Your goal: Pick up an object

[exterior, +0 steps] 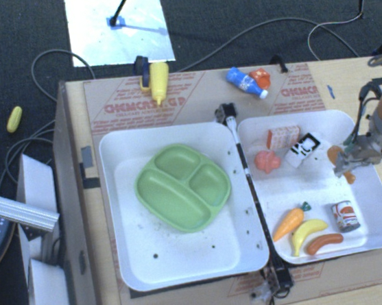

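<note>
My gripper [346,162] hangs over the right edge of the right bin [375,191], on the grey arm that comes in from the right. An orange object [334,154] shows right at the gripper, partly hidden under it. The same bin holds a red-and-white box [282,136], a pink lump [268,161] and a white-and-black item [304,148] at the back. Towards the front lie a carrot [288,221], a banana [306,233], a sausage [323,242] and a small can [346,215].
The left bin [131,259] holds a green divided plate [183,186]. On the cardboard behind the bins lie a yellow bottle [158,80] and a blue bottle [246,81]. Cables run along the back and between the bins.
</note>
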Controlling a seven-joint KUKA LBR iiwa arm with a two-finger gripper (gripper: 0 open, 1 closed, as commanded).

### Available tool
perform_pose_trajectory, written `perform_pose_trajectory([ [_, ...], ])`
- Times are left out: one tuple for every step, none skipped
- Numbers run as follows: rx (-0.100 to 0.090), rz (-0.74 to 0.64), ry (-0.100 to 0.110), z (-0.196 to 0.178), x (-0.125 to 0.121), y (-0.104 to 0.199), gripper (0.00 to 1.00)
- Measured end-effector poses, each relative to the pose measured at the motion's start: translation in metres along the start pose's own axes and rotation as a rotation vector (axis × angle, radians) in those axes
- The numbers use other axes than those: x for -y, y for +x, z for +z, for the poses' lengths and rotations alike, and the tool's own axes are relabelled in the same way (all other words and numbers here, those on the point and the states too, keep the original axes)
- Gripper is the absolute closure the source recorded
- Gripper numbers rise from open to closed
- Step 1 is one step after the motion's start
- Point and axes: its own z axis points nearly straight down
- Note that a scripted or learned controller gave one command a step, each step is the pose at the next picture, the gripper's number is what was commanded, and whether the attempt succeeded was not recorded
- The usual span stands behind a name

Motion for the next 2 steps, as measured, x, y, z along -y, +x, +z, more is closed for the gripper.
perform_pose_trajectory([
  [0.000,-0.002,0.000,-0.001,-0.041,0.043,1.00],
  [-0.002,-0.003,-0.001,-0.031,-0.045,0.100,1.00],
])
